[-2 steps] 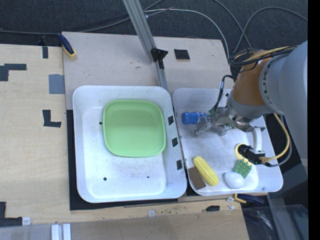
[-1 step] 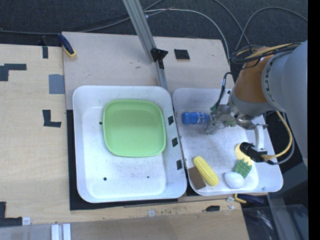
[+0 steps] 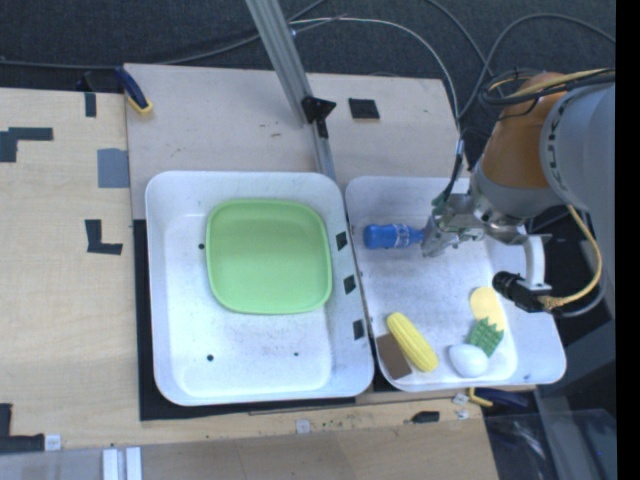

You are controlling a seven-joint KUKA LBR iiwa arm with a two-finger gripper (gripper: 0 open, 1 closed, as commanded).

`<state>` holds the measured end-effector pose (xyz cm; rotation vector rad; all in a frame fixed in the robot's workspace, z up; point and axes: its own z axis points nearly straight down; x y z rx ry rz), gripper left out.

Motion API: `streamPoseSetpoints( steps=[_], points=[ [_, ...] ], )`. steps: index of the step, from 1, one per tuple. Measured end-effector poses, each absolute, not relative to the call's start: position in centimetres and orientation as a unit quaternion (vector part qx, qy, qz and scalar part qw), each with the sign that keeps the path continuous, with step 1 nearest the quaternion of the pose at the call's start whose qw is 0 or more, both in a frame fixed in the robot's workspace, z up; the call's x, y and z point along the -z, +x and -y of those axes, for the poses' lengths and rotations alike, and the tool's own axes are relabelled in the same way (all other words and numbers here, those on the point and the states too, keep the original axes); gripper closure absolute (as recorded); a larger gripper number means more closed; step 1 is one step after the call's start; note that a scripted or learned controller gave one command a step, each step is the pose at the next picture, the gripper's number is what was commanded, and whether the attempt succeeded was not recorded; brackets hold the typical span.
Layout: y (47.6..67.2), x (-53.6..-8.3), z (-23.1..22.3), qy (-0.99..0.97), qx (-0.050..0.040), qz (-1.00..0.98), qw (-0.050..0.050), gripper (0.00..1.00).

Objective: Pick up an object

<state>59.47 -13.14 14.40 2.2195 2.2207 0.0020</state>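
Small blue plastic bottle-shaped object [image 3: 390, 235] lies on its side in the right shallow white bin [image 3: 440, 298], near that bin's upper left corner. The two-finger gripper [image 3: 440, 240] sits right at the blue object's right end, touching or nearly touching it; cannot tell whether it is released or clenched, and the object is not visibly between anything. Grey arm with orange band [image 3: 545, 153] comes in over the right bin's upper right side.

Also in the right bin, along its lower edge: yellow plastic corn cob [image 3: 411, 341] at lower left, brown flat piece [image 3: 390, 354] just beside the cob's left, white rounded object [image 3: 467, 359] to the cob's right, and yellow piece with green leafy end [image 3: 487, 319] near the lower right corner, just above the white one.

Left of the right bin, touching it side by side, left shallow white bin [image 3: 180, 298] holds a light green square plastic plate [image 3: 268, 256], flat.
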Motion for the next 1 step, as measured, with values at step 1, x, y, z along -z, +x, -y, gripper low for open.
streamPoseSetpoints(
  steps=[1],
  points=[
    [59.68,-20.21,13.98,0.707,-0.001,-0.707,0.001,1.0]
  ],
)
